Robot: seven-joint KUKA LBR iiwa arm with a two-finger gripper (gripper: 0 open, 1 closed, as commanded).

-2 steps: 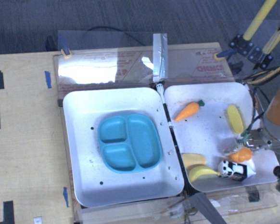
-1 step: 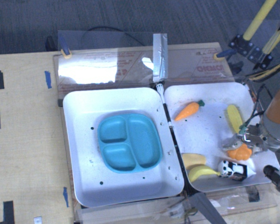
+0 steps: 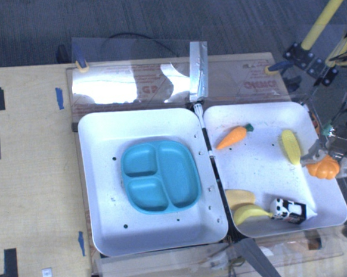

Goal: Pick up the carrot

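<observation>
The carrot (image 3: 232,136), orange with a small green top, lies in the right bin (image 3: 266,175) near its far left corner, tilted with its green end to the upper right. My gripper (image 3: 328,148) sits at the bin's right rim, well to the right of the carrot and just above a small orange pumpkin (image 3: 323,168). Nothing shows held in it.
A yellow corn cob (image 3: 291,146) lies between carrot and gripper. Bananas (image 3: 245,207) and a black-and-white toy (image 3: 287,210) rest at the right bin's near side. The left bin (image 3: 100,188) holds a blue divided plate (image 3: 160,176). A yellow pole (image 3: 325,12) stands at the back right.
</observation>
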